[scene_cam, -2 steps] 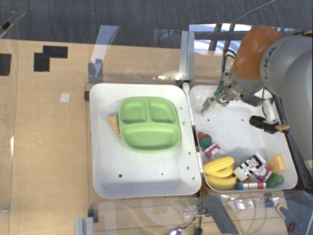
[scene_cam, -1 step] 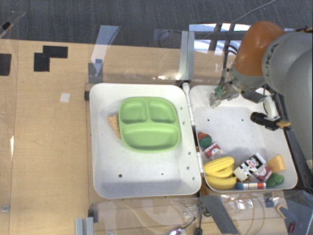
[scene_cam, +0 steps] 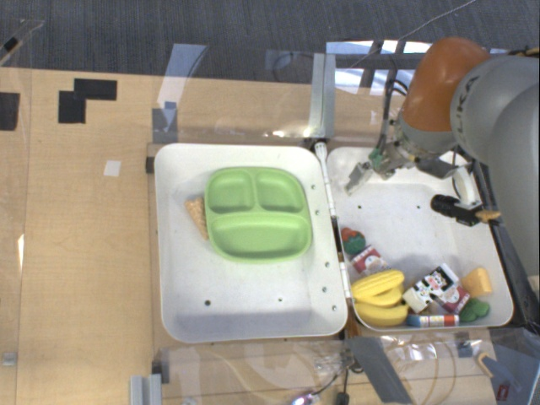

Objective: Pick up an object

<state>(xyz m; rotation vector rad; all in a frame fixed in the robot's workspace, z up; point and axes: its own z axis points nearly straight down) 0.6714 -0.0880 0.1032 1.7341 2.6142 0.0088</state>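
Over the right bin's (scene_cam: 506, 310) far left corner I see my gripper (scene_cam: 361, 174), fingers spread and holding nothing, bananas (scene_cam: 380, 298) well apart at its near edge, green tray (scene_cam: 256, 213) in left bin (scene_cam: 181, 302).

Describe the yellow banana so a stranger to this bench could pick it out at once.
Start at the right-hand shallow white bin, where the small items crowd the near edge. At the near-left corner of that cluster, against the divider, lies the curved yellow plastic banana. It is the largest piece there, and the only long curved one.
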